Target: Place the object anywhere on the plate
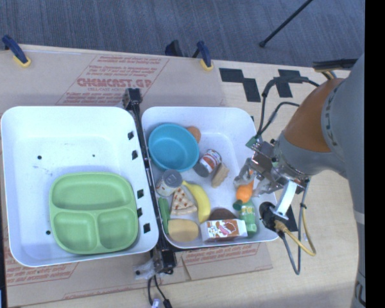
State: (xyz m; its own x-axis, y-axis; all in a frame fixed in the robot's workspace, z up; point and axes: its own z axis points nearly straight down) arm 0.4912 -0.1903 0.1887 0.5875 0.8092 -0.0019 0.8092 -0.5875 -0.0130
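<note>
A green divided plate lies in the left bin, toward its front. My gripper hangs low over the right side of the right bin. Just below its tip is a small orange object, touching or nearly touching it. I cannot tell whether the gripper holds that object. A green piece lies right in front of the orange object.
The right bin is crowded: a blue bowl, a can, a banana, a pizza slice, a yellow block and a small carton. Cables trail from the wrist past the bin's right wall.
</note>
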